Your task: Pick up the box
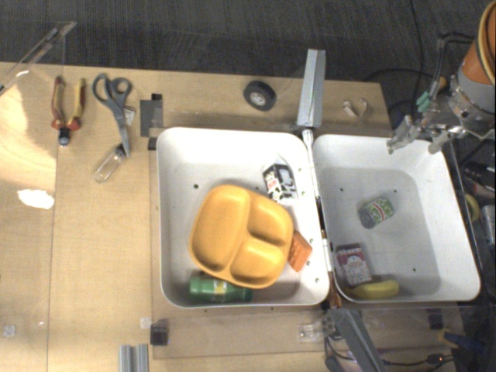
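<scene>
A: We see the box (pixel 353 264) in the right bin (pixel 457 208), long axis roughly front to back, jammed by the near wall, touching a banana (pixel 375 289).
B: Yep, open floor behind it. Claw (pixel 418 130) sits at the bin's far rim; we can't tell its state.

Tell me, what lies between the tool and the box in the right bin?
In the camera view, a small green can lies between the tool and the box, on the white floor of the right bin.

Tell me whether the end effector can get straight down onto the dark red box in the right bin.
Probably yes. The dark red box lies uncovered; only the banana crowds its near side, and the end effector hangs over that bin's far rim.
</scene>
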